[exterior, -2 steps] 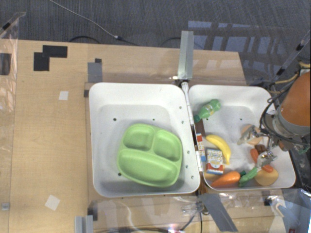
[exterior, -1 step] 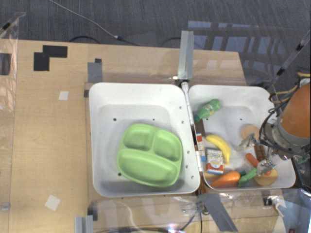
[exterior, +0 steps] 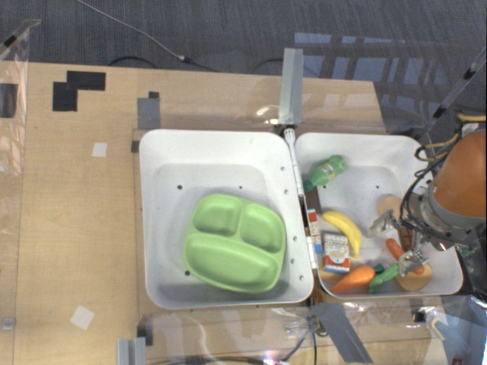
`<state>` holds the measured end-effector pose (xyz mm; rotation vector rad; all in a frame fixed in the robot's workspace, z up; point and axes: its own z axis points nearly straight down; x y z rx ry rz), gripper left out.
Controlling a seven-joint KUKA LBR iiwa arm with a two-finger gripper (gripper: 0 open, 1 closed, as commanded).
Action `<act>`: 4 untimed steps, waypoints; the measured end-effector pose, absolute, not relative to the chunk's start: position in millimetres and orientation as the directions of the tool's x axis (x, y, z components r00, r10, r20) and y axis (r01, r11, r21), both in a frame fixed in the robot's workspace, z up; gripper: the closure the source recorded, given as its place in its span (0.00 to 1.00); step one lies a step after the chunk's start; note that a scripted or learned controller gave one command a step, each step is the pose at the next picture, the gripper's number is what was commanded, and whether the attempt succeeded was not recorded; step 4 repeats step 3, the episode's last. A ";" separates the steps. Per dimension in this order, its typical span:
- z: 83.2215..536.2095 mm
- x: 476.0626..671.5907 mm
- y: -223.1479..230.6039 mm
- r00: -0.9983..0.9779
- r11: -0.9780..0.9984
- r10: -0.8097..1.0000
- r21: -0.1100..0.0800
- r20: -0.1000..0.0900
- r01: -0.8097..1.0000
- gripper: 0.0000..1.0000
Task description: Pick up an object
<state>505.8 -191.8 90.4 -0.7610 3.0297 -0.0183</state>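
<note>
Hovering low over the right bin (exterior: 358,149), our arm (exterior: 464,177) has its gripper (exterior: 403,242) down among the toy food at the bin's right side, with the pick not yet made as far as we can judge. We cannot tell how wide the gripper stands, and we see nothing clearly caught in it: metal parts and cables crowd the spot. Around it lie a small red piece (exterior: 393,248), a round tan piece (exterior: 415,277) near the bin's lower right corner and a pale disc (exterior: 389,204) just above. Farther left in the same bin sit a banana (exterior: 344,230), a small carton (exterior: 335,252), a carrot (exterior: 353,279) with a green piece (exterior: 384,274) beside it, and a green bottle (exterior: 325,171) toward the upper left. The left bin (exterior: 163,204) holds a green divided plate (exterior: 234,242), well apart from the arm. We judge the approach done and the essentials left: closing on one item, most likely the red or tan one nearest the gripper, and lifting it free of its neighbours, which lie close enough to be nudged.
</note>
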 end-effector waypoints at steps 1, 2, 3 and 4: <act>91.4 503.3 -168.0 -0.778 0.778 -0.628 -0.024 -0.013 -0.628 0.00; 91.0 506.7 -152.6 -0.772 0.772 -0.635 -0.019 -0.011 -0.635 0.00; 100.6 510.3 -148.8 -0.770 0.770 -0.638 -0.020 -0.019 -0.637 1.00; 100.6 510.3 -148.8 -0.770 0.770 -0.638 -0.020 -0.019 -0.637 1.00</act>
